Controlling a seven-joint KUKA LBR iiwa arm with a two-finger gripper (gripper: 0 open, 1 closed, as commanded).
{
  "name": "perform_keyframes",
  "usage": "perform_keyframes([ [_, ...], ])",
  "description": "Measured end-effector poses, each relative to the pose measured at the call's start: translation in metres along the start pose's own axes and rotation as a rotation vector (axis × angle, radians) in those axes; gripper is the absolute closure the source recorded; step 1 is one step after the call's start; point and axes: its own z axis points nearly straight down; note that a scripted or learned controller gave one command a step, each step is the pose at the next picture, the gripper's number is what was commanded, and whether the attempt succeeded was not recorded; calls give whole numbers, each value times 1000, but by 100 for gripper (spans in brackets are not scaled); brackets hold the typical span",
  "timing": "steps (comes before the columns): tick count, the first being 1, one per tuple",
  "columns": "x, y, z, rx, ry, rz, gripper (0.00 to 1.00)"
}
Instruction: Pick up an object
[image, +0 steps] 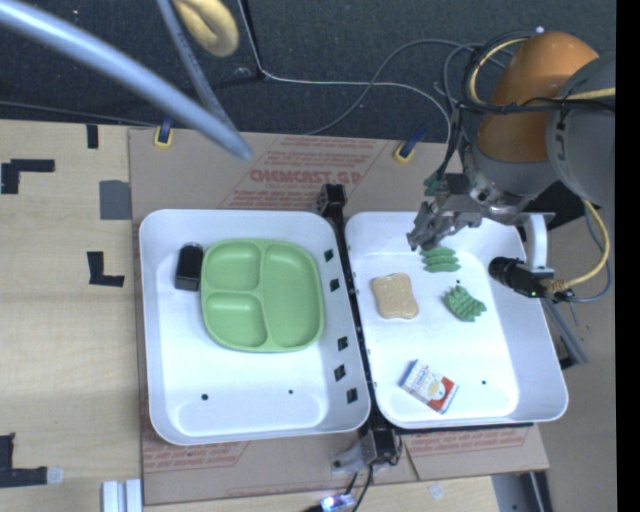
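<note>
Bins number two, side by side on the counter (60, 300): the left bin (165, 400) and the right bin (520, 385). The left bin holds one green tray (264, 296) with three compartments and one small black block (189, 267) touching the tray's left edge. The right bin holds four things: a green pod (440, 262) near the back, a second, leafier green piece (465, 303) to its right and nearer the front, a tan slice (395, 296) near the divider, and a small red-and-white box (429, 387) toward the front. The arm (530, 110) reaches in from the right, and its pincer (428, 232) hangs just above the pod at the back of the right bin. Whether the pincer is spread or pressed together cannot be told; its tips blur into the wrist hardware. Cables loop around the arm, and a grey bar (120, 70) crosses the upper left corner, out of focus.
</note>
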Motion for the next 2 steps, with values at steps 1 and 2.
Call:
perform_keyframes([
  [1, 56, -19, -3, 1, 0, -1, 100],
  [2, 97, -44, -6, 1, 0, 1, 100],
])
